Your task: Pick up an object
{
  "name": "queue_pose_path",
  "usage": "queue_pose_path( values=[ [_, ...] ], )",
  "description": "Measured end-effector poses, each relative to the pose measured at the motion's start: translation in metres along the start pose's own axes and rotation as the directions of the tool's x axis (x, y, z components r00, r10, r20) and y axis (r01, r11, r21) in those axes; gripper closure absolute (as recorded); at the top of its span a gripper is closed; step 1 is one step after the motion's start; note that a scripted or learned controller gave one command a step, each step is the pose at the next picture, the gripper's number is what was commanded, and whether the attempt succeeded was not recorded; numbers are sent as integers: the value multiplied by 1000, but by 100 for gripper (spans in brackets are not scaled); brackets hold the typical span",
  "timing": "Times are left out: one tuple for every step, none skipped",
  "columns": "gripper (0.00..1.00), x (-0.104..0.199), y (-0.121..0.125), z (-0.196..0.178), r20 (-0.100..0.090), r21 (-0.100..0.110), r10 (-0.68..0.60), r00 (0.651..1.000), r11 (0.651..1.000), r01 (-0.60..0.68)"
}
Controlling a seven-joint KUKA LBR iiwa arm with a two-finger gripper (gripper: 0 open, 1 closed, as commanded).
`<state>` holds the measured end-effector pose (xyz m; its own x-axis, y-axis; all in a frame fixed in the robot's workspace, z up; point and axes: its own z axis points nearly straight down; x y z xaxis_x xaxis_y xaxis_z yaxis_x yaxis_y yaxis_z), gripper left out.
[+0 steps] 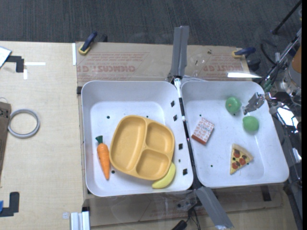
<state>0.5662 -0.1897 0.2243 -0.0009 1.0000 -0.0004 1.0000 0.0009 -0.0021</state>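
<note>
In the right bin (211,169) lie a small red-and-white box (203,131), a toy pizza slice (239,159) and two green balls, one (233,104) near the back and one (250,123) a little closer to me. My gripper (253,103) hangs at the bin's right rear, just right of the rear ball and above the other. Nothing shows in its grasp. The left bin (91,104) holds a yellow divided plate (142,147), a toy carrot (103,159) to its left and a banana (165,178) at its front right corner.
A roll of tape (21,123) lies on the bench far to the left. Blue clamps (88,42) pin a cardboard sheet (124,63) behind the bins. A grey divider post (180,51) rises between the bins at the back. Cables and arm parts (285,90) crowd the right edge.
</note>
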Motion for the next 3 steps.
queue_pose_path(
  values=[
    [100,0,0,-9,1,0,-2,1000,1000,2],
    [100,-5,-12,-161,3,-2,-310,951,951,310],
    [100,-32,-27,-218,5,-2,-644,765,765,644]
  ],
)
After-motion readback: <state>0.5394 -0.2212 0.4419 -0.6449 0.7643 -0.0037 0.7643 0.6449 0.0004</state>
